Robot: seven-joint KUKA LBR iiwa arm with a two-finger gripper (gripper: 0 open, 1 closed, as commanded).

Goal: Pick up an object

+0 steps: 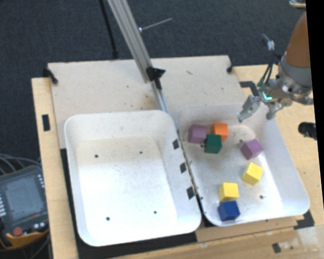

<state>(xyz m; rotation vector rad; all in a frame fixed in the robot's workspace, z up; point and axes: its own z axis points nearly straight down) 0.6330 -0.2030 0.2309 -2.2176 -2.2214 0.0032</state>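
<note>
1. The left bin [127, 177] and right bin [282, 183] are white, speckled with dark dots.
2. The right bin holds two purple cubes [197, 133] [251, 148], an orange cube [220, 129], a green cube [212, 144], two yellow cubes [252, 173] [229, 191] and a blue cube [229, 210].
3. The desk [49, 164] is pale tan wood.
4. The arm [296, 52] is grey with an orange band.
5. The floor [8, 43] is dark grey.

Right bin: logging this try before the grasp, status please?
Gripper open, above right bin's far edge, holding nothing. Seven blocks loose inside; nearest, purple block. Nothing in the way.
</note>
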